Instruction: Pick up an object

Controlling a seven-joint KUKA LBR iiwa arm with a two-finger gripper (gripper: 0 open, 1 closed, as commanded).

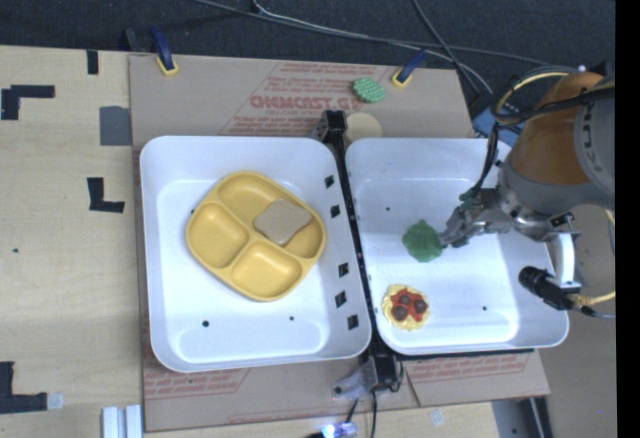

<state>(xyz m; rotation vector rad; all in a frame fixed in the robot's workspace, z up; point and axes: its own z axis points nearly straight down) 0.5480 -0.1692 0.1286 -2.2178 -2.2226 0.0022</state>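
Dark carpet-like floor at the top with loose cables; below it a pale wooden bench point(60, 256) carrying a brown cardboard sheet point(290, 96) with red print. Two shallow white bins sit side by side on the cardboard. Left bin point(170, 326): a yellow divided plate point(235, 246), tilted as a diamond, with a tan bread-like slice point(282, 221) resting near its centre ridge. Right bin point(500, 311): a green leafy lump point(422, 242) near the middle, and a small round pizza-like piece point(405, 306) with red and dark toppings by the lower left corner, well apart from the green lump. Grey arm with orange band point(555, 151) reaches in from the right; the gripper point(460, 229) is low in the right bin, its tip just beside the green lump's right edge, possibly touching. Cannot tell whether it is spread or closed. A small green dotted object point(368, 89) lies on the cardboard above the bins.
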